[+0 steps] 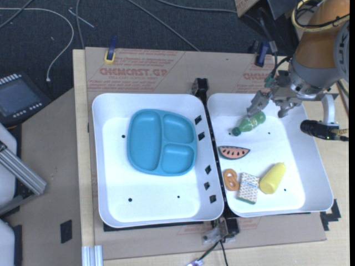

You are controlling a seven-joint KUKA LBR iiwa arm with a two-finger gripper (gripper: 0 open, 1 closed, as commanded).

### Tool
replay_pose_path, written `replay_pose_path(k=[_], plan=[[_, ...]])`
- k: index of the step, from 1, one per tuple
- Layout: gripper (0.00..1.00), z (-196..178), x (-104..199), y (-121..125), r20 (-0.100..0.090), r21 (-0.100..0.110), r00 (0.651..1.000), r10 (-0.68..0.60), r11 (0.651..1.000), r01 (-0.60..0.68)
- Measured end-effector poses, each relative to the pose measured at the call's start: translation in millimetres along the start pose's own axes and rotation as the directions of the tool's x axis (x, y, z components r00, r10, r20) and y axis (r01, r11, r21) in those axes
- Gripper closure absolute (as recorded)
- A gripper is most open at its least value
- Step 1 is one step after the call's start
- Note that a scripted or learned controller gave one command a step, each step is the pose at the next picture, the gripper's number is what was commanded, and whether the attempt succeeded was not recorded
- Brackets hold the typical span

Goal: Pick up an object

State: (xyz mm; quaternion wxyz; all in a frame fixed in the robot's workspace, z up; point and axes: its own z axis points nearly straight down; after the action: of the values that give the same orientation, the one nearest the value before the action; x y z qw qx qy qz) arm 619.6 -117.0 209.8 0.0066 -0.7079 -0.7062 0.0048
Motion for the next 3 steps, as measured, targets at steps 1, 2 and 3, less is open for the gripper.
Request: replay_pose_path(k=[1, 2, 3], plan=[[0.00, -9, 0, 3, 0.002, -0.015, 1.000, -0.003, 1.000, 0.003], [0.00, 48, -9, 0, 0.001, -0.010, 1.000, -0.002, 1.000, 0.002], [0.00, 96, 1, 2, 0.001, -0.010, 1.000, -0.003, 1.000, 0.003]])
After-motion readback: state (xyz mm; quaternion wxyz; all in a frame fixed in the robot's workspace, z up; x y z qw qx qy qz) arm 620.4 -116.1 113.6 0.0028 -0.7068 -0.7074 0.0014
